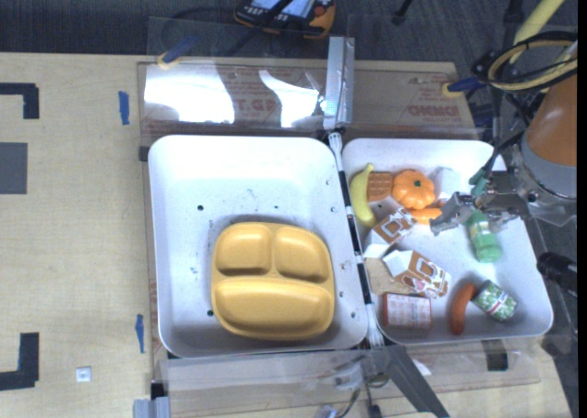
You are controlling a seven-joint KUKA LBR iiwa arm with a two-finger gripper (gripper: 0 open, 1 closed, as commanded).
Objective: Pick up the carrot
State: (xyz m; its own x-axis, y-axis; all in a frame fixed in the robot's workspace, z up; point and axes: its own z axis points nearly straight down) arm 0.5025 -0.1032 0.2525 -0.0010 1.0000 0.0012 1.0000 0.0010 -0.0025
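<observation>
A short orange piece that looks like the carrot (426,214) lies in the right bin (537,269), just below a round orange pumpkin (414,189). My gripper (456,214) reaches in from the right and hangs low right beside the carrot's right end. Whether it touches the carrot is hidden by the dark gripper body. The arm's grey wrist and orange band (558,132) stand over the bin's right rim.
A yellow banana (360,196), small printed boxes (417,271), a green bottle (484,240), a red-orange sausage-shaped toy (460,307) and a small can (496,302) crowd the right bin. The left bin (183,187) holds a yellow divided plate (273,279).
</observation>
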